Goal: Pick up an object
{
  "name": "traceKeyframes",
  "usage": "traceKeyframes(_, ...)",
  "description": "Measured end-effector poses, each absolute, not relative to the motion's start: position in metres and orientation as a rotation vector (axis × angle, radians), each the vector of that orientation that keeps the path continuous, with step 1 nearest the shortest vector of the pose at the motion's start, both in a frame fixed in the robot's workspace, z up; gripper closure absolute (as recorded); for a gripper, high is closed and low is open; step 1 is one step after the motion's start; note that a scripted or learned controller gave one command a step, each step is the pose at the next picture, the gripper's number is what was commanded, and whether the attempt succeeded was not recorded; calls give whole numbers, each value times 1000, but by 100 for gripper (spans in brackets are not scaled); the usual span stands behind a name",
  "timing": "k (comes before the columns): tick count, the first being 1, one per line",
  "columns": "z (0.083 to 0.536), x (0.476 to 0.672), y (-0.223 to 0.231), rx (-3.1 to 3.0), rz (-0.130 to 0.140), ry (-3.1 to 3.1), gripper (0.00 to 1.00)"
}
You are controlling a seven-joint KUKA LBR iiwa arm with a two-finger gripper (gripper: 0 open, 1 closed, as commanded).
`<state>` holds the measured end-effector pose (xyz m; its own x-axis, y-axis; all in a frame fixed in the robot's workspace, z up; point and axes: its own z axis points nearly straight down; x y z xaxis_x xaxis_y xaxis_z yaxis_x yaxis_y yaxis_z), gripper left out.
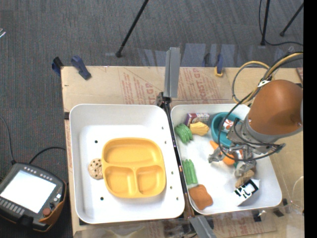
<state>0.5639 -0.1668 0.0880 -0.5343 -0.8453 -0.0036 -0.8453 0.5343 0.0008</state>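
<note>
Orange-banded wrist (275, 108) parked over right bin (275, 195), gripper (234, 161) down among the toys. Can't tell if open or shut tbh. Orange piece (227, 159) right underneath, just beside teal bowl (218, 125). Probably just needs a straight drop.

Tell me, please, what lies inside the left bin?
A yellow tray fills most of the left bin, with a cookie against the tray's left edge. Whatever is beneath the tray is covered.
</note>
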Motion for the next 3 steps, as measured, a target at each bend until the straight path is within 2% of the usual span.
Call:
traceKeyframes(1, 88, 585, -136, -1459, 6, 2777, 0)
traceKeyframes(2, 87, 563, -188, -1595, 9, 2705, 0)
traceKeyframes(3, 95, 562, -187, -1588, 21, 2713, 100)
